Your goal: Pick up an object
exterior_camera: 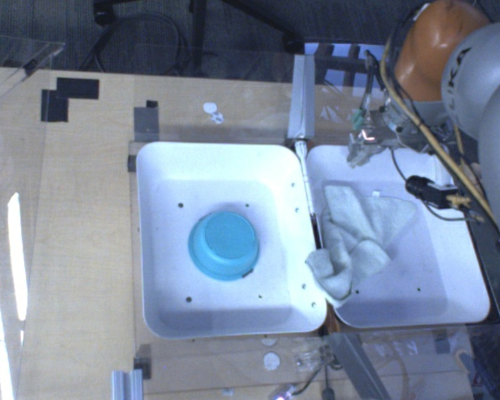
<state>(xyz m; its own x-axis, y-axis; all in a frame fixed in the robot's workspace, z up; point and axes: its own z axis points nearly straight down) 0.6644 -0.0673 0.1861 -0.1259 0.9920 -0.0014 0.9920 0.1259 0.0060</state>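
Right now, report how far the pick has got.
Nothing looks picked yet: the blue bowl sits in the left bin, the white cloth lies in the right bin. The tool hangs over the right bin's far edge. Grasping and lifting remain.

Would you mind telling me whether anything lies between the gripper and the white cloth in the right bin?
Nothing visible does. The gripper hangs at the far edge of the right bin, and only bare bin floor separates it from the cloth.
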